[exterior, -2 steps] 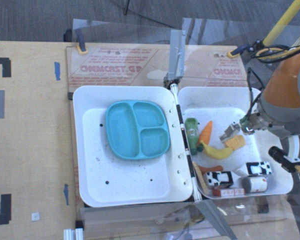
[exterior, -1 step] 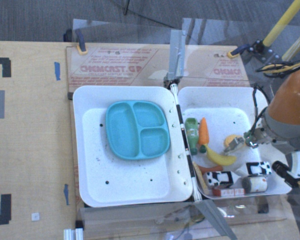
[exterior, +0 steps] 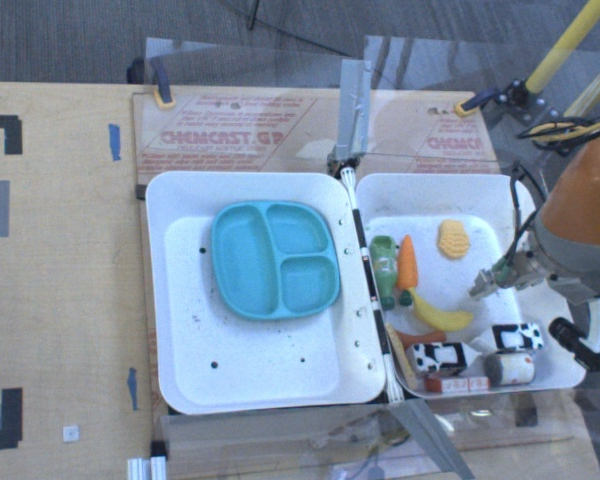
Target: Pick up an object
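The right bin (exterior: 432,190) holds several small objects. A yellow banana (exterior: 442,315) lies near its middle, with an orange carrot (exterior: 407,261) and a green bottle-like piece (exterior: 384,268) along the left wall. A yellow bumpy lump (exterior: 453,239) sits toward the back. My gripper (exterior: 485,286) hangs low over the bin floor, just right of the banana's tip and apart from it. I see nothing held in it.
A turquoise divided plate (exterior: 276,259) lies in the left bin (exterior: 180,298). Two black-and-white toy cars (exterior: 517,337) (exterior: 438,355) and a white can (exterior: 510,369) crowd the right bin's front. The grey arm with its orange band (exterior: 580,208) covers the bin's right side.
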Controlling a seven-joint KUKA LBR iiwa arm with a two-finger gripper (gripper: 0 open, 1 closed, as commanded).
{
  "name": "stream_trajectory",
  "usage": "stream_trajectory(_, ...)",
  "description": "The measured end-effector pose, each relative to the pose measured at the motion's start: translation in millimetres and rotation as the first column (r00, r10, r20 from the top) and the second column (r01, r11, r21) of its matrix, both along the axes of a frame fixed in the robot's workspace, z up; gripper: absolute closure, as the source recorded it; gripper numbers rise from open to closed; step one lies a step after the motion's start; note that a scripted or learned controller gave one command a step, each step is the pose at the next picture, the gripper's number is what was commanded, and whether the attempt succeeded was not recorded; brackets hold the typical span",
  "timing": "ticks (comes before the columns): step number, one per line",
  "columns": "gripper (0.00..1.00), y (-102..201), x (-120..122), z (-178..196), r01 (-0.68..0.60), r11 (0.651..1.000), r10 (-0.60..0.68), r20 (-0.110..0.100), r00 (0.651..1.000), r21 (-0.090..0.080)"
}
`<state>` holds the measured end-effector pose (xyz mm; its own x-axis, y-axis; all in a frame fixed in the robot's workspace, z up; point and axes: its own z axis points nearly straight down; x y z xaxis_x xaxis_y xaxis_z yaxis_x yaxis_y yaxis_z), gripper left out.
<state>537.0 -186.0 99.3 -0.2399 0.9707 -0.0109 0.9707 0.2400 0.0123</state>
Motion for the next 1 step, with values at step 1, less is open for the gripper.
stream_trajectory(1, 0.00, 0.0, 0.0, 0.0, 0.000, 1.000, 0.000, 0.000, 1.000, 0.000)
